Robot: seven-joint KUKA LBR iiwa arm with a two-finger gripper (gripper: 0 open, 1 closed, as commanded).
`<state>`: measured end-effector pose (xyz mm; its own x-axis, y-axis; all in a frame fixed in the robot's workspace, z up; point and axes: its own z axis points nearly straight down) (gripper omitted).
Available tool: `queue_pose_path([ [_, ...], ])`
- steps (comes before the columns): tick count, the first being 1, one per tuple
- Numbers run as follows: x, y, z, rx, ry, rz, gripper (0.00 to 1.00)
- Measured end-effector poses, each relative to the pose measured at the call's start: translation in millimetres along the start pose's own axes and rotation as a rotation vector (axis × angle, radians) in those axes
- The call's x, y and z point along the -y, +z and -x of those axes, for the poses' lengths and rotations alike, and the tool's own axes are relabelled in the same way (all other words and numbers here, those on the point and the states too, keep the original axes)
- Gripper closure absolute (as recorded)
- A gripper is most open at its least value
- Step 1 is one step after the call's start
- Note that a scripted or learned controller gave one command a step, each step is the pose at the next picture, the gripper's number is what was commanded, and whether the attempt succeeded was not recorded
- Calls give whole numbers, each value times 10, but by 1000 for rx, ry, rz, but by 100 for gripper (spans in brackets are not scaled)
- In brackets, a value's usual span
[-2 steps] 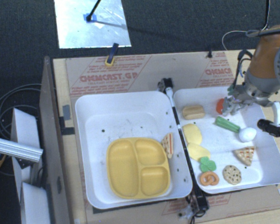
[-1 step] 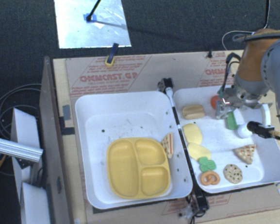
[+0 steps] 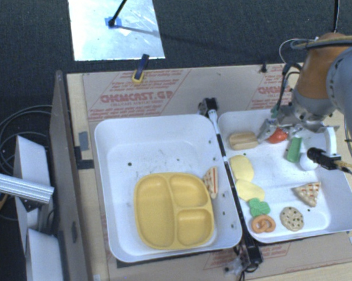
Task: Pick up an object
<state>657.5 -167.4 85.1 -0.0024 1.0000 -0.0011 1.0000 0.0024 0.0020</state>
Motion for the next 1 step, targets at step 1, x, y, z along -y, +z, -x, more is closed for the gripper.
queue_pose_path([
  [1, -10, -112, 2, 1, -2, 3, 100],
])
